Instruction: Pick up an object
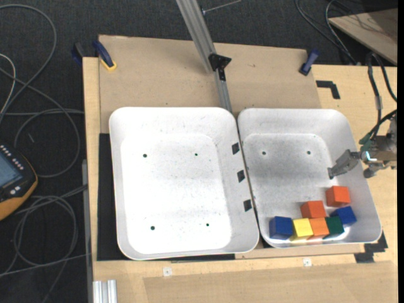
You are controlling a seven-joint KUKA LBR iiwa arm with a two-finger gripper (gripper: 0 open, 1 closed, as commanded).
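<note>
We see the end effector [344, 163] hanging over the right shallow white plastic bin [278, 128], holding nothing.

We use the right bin as our landmark: the metal-grey end effector reaches in over its right rim, and we cannot tell whether its fingers are spread or pressed together. In the bin's near right corner lies a cluster of small cubes: an orange cube [339, 196] sits nearest the end effector yet apart from it, a second orange cube [312, 209] lies just beside, a dark blue cube [345, 216], a green cube [334, 226], another orange cube [319, 226], a yellow cube [302, 228] and a blue cube [281, 226] line the near wall. The left shallow white bin [126, 125] touches the landmark's left side on the wooden desk [164, 62].
</note>
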